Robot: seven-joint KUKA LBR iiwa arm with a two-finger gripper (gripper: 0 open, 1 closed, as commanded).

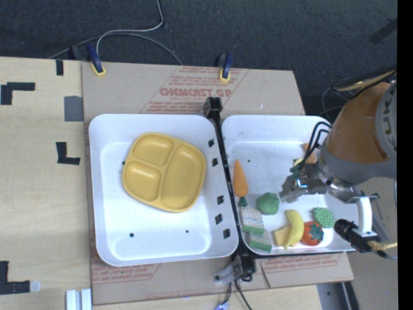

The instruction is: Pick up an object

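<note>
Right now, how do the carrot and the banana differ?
The carrot is orange and nearly straight; the banana is yellow and curved. The carrot lies against the right bin's left wall, apart from other items; the banana sits near the front edge, packed beside a tomato. Both are elongated toy foods lying flat in the same bin.

The arm [361, 134] reaches in from the right edge of the camera view, its broad orange band uppermost and the grey wrist section just below it, bent down and leftward. A black cable loops along the wrist's left side. The pincer [292, 187] hangs at the wrist's lower left end, metallic and pointing down and to the left, low over the right-hand bin [271, 129].
</note>
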